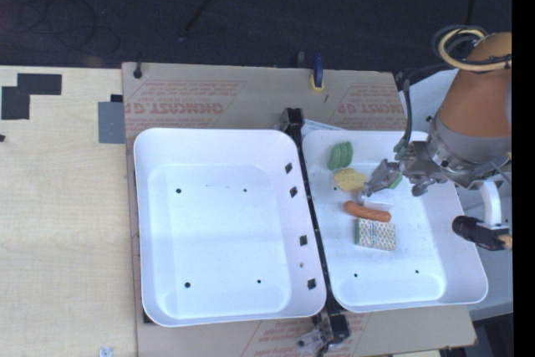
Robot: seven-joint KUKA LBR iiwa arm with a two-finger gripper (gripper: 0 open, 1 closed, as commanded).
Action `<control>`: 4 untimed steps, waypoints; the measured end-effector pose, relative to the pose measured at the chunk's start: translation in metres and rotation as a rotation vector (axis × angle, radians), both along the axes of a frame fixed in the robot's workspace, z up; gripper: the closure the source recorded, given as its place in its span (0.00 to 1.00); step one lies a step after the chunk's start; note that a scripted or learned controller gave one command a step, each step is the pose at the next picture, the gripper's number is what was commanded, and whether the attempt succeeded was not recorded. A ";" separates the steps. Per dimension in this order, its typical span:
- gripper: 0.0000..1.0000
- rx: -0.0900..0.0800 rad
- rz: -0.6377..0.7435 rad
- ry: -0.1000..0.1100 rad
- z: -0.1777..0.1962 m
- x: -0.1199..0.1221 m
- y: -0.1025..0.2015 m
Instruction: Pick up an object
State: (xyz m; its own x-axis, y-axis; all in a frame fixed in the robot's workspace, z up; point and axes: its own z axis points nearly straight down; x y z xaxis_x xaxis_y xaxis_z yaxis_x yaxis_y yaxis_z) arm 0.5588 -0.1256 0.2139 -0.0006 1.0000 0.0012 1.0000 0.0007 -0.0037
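The bench was pale wood-grain, with dark rectangular patches near its far left edge. A brown cardboard sheet, printed with reversed red lettering, lay flat on it. Two shallow white bins sat side by side on the cardboard, the left bin and the right bin, touching along a black clipped seam.
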 end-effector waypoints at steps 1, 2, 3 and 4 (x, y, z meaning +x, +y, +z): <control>0.00 0.001 0.002 0.005 -0.079 0.024 0.030; 0.00 0.000 -0.002 0.000 -0.075 0.024 0.028; 0.00 0.001 0.009 -0.010 -0.023 0.088 0.115; 0.00 0.000 -0.003 0.007 -0.027 0.002 0.120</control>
